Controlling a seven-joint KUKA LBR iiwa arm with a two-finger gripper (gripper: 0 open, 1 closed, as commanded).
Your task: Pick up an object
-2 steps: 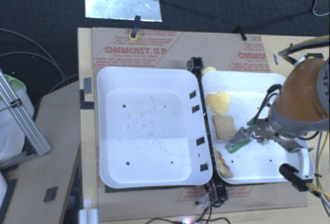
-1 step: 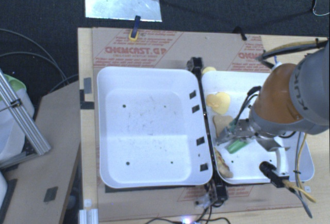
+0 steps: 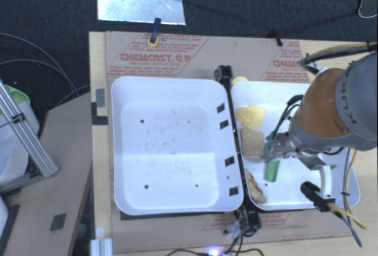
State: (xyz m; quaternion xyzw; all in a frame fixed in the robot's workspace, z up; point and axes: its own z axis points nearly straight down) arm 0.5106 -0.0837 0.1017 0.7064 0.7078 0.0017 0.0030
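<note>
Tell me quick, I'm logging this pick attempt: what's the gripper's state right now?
Gripper: cannot be told; it is low in the right shallow white bin, over the green stick-shaped object beside the beige block.

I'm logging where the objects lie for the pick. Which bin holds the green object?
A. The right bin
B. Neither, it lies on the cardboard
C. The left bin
A: the green object lies on the floor of the right bin, just below the arm's wrist, beside a yellow object.
</note>
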